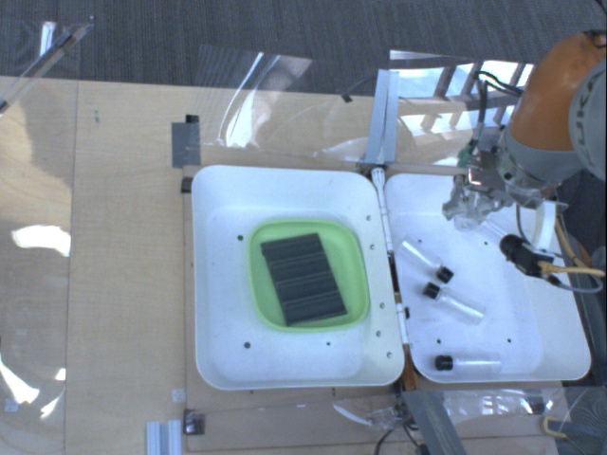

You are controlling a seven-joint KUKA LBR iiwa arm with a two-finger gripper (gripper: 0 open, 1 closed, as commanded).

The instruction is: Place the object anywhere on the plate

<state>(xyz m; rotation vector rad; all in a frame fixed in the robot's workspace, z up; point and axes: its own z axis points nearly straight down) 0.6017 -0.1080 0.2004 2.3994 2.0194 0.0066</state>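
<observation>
A square green plate point(353, 271) lies in the middle of the left white bin point(218, 254). Flat on the plate rests a dark grey ribbed block point(303, 279), slightly turned. My gripper point(470, 207) hangs over the upper part of the right bin point(560, 349), well to the right of the plate and apart from the block. Nothing can be seen in its grasp.
Three clear vials with black caps lie in the right bin: one point(417, 253) near its left wall, one point(457, 303) in the middle, one point(470, 360) at the front. A metal upright point(383, 121) stands behind the bins' shared edge. A black cable plug point(517, 251) hangs below the wrist.
</observation>
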